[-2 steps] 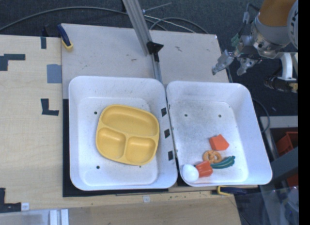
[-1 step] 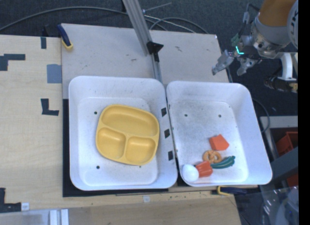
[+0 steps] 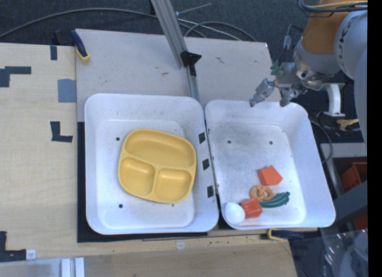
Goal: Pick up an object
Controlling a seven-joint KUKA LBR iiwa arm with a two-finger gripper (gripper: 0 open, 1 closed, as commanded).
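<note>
Above right bin's [image 3: 298, 111] far rim, claw [image 3: 271, 95] spread.

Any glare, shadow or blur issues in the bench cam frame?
Camera view: lighting even and soft, shadows faint; no harsh glare on the white bins; yellow plate and small toys reasonably sharp; end effector slightly soft, its fingers hard to resolve.

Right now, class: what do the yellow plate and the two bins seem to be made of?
Yellow plate: probably moulded plastic, matte with a soft sheen, three smooth rounded compartments. Left bin and right bin: likely thin formed plastic, white, scuffed and speckled grey inside, rounded edges.
</note>
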